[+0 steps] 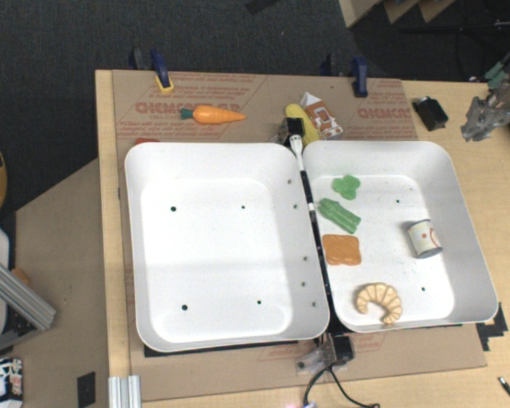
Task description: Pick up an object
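Off the far corner of the right bin (pixel 459 177), out over the bare bench, hangs my gripper (pixel 486 119), well apart from everything I might take. It is small and blurred at the picture's edge, so I cannot tell whether it is open or closed; nothing can be seen in it.

The pickable things lie in that right bin, all of them toward the front and left of my hand. Nearest to it is the small can (pixel 423 238), lying on its side and standing clear of the rest. Farther from me come the green leafy piece (pixel 347 186) and the green pod (pixel 339 215), close together. In front of them sits the orange slice (pixel 342 250), and farthest from my hand the croissant (pixel 379 302). The left bin (pixel 144 228) lies beyond them all. A carrot (pixel 212 115) rests outside on the cardboard, level with my hand but far off to its left.

I judge the task to be at its start: the approach is not yet made. Next I need to choose one piece, carry my hand over it and come down open around it. The can looks the easiest reach, though it may roll.
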`<control>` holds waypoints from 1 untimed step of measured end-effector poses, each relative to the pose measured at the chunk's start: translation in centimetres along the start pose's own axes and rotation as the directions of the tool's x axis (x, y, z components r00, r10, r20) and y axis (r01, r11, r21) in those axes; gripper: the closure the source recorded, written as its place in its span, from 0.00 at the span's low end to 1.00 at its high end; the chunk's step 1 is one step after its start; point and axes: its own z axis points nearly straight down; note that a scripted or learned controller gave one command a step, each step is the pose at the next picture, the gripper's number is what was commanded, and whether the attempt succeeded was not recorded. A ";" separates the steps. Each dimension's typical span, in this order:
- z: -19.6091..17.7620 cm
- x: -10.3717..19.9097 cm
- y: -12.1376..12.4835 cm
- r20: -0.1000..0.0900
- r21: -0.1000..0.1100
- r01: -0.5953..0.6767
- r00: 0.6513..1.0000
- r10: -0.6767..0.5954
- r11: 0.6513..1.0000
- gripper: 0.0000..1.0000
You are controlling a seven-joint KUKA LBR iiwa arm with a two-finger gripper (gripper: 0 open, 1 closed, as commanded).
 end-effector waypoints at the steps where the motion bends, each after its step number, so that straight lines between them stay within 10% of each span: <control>1: -8.8 -1.7 1.5 -0.005 -0.008 0.015 1.000 -0.015 1.000 1.00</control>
